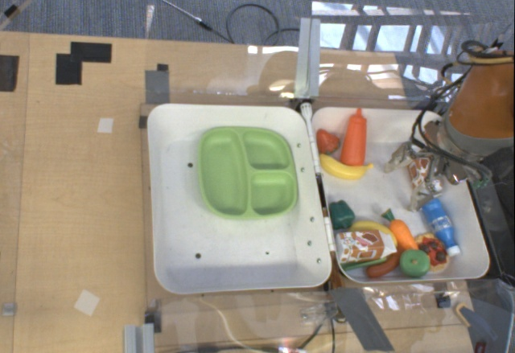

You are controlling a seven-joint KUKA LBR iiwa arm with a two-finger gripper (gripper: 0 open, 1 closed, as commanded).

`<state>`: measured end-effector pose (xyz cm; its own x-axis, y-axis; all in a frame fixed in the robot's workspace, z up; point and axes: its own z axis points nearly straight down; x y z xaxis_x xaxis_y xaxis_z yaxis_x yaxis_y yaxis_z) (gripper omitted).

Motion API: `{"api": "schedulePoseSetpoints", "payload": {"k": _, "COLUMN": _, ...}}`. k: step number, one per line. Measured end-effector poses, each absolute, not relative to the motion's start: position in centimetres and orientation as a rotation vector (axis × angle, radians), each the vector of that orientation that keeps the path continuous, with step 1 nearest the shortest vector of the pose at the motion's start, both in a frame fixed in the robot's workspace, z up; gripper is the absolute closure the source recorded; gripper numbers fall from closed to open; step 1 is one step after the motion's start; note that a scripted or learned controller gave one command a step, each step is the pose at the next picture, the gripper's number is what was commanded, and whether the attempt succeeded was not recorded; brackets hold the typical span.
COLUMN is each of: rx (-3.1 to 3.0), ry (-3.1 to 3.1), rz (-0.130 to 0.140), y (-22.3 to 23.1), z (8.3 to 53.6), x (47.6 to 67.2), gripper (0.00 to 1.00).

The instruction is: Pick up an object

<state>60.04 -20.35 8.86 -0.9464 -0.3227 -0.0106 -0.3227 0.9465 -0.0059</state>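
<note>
Bananas [346,169], two; carrot [403,235], one

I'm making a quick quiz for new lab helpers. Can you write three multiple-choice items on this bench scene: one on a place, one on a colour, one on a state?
1. Where is the divided plate?
A. left bin
B. right bin
C. on the bench outside the bins

2. What colour is the bottle standing by the banana?
A. blue
B. orange-red
C. white

3. How is the gripper placed?
A. over the left bin
B. outside both bins
C. low over the right bin

Answers: 1 A, the green plate lies in the left bin. 2 B, its body is orange-red. 3 C, it hangs among the right bin's items.
</note>
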Motion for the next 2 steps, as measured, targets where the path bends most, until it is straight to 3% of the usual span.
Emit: {"api": "schedulePoseSetpoints", "payload": {"k": 2, "rx": -0.474, "ry": 3.094, "rz": -0.003, "y": -20.46, "z": 8.83, "x": 59.73, "gripper": 0.0}}
